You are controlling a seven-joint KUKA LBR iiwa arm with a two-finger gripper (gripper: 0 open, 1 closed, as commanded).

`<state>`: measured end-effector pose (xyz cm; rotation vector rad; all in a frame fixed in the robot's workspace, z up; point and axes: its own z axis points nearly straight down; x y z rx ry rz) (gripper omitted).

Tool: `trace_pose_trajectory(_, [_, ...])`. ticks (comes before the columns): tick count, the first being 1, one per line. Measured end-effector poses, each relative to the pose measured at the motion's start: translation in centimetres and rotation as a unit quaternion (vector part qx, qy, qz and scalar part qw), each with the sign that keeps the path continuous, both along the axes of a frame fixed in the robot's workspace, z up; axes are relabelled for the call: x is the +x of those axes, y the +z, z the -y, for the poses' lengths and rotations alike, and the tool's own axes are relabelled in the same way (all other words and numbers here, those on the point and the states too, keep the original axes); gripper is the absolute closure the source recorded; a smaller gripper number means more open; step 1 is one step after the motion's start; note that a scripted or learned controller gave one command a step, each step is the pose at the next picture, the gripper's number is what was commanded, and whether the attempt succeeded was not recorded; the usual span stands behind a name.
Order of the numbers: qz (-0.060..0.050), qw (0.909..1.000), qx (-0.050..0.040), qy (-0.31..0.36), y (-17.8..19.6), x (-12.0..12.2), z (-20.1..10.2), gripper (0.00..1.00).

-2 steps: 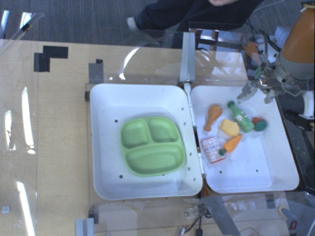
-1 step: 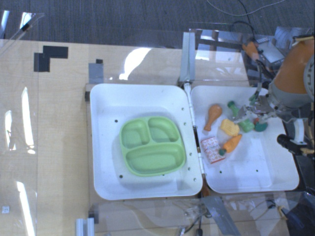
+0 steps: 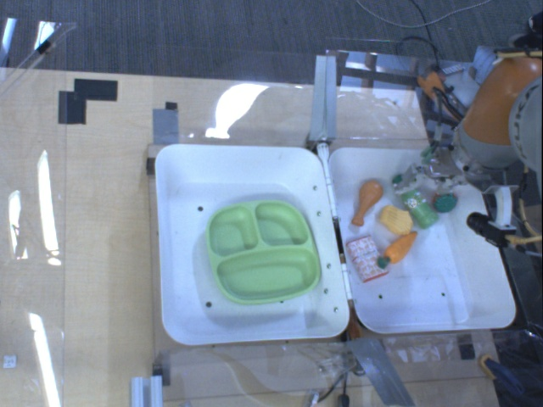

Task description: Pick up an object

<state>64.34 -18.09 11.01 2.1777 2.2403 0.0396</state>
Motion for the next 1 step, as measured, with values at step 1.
trace_pose_trajectory(1, [0.001,1.0,-0.0016,0.007,-0.36,0.14,-0.08,0.0])
